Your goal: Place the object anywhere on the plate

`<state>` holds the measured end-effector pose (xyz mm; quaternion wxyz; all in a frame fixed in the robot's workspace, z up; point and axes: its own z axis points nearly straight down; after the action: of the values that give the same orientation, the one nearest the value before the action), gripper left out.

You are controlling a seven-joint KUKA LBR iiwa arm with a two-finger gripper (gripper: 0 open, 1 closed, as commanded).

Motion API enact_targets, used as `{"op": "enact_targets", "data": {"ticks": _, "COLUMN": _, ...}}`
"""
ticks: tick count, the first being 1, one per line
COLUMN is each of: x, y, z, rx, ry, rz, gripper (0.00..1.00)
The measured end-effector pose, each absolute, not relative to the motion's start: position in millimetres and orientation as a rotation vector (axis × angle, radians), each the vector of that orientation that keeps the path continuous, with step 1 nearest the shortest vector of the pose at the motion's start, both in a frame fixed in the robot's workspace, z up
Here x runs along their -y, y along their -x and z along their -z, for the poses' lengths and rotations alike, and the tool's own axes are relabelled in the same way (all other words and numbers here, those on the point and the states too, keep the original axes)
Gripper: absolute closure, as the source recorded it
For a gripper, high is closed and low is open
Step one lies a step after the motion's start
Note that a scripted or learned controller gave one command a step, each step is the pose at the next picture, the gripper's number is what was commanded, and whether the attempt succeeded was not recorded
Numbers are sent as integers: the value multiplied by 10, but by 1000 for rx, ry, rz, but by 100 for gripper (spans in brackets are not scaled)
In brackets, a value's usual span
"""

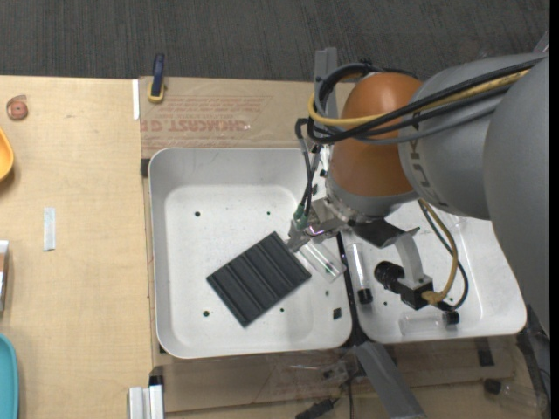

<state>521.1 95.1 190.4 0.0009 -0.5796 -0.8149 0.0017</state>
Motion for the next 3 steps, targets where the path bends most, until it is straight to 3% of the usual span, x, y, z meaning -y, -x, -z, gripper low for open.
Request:
{"op": "enact_targets", "data": {"ticks": 1, "x": -1247, "y": -5556, "z": -2112, "rx": 2670, "ry": 1655, "rz": -5, "gripper": 100}}
{"op": "enact_targets", "data": {"ticks": 2, "x": -1246, "y": -5557, "z": -2112, "rx": 2670, "ry": 1654, "rz": -5, "gripper": 0}}
{"op": "enact_targets", "data": {"ticks": 3, "x": -1231, "y": -5562, "z": -2192, "rx": 2669, "ry": 1656, "rz": -9, "gripper": 100}}
